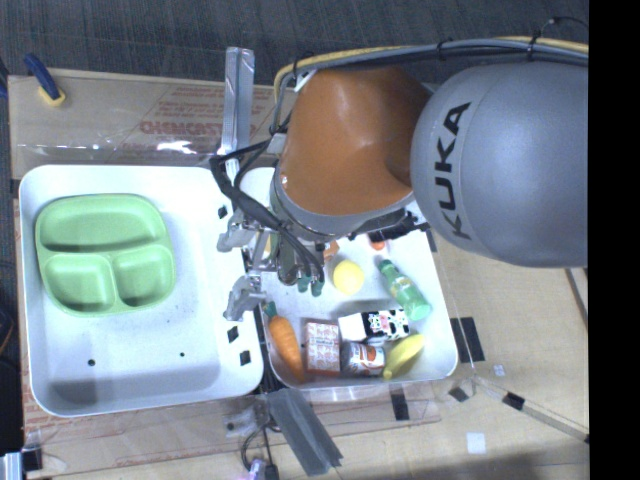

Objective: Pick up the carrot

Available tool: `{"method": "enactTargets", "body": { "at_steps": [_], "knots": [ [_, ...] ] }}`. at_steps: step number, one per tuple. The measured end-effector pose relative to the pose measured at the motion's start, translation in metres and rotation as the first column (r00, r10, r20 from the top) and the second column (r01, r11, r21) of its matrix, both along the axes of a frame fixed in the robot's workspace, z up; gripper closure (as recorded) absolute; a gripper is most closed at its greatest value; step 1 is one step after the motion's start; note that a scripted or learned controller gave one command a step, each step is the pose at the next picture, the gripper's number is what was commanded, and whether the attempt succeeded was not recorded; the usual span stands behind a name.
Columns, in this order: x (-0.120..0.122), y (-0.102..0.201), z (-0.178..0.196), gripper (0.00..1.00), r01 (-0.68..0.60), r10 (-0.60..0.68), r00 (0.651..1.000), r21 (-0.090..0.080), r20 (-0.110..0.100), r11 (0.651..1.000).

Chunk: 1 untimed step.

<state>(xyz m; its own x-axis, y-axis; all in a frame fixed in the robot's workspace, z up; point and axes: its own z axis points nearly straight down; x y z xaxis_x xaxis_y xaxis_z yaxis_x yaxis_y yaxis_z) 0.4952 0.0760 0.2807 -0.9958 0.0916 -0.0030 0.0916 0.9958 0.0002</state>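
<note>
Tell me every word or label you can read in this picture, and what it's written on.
"KUKA": black letters on the grey arm.
Red print on the clear sheet behind the bins: too blurred to read.
Labels on the small carton, the patterned packet and the green bottle: too small to read.

Crowding the right bin (440,353): carrot (285,344) lying against the near-left wall, touching a snack pack (323,348) on its right; carton (374,324), can (365,358) and banana (403,354) packing the near-right corner; lemon (347,276) and green bottle (403,288) sitting behind them. Hanging over the bin's far half and blocking it: arm (430,168) and gripper (298,273). Leaving open floor in the left bin (120,368) along the near side and right of the green tray (103,253)
</note>
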Motion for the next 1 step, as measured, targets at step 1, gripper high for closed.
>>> {"method": "enactTargets", "body": {
  "at_steps": [1],
  "knots": [
    [0.0064, 0.0289, -0.0282, 0.0, -0.041, 0.041, 0.999, 0.0, -0.004, 0.999]
  ]
}}
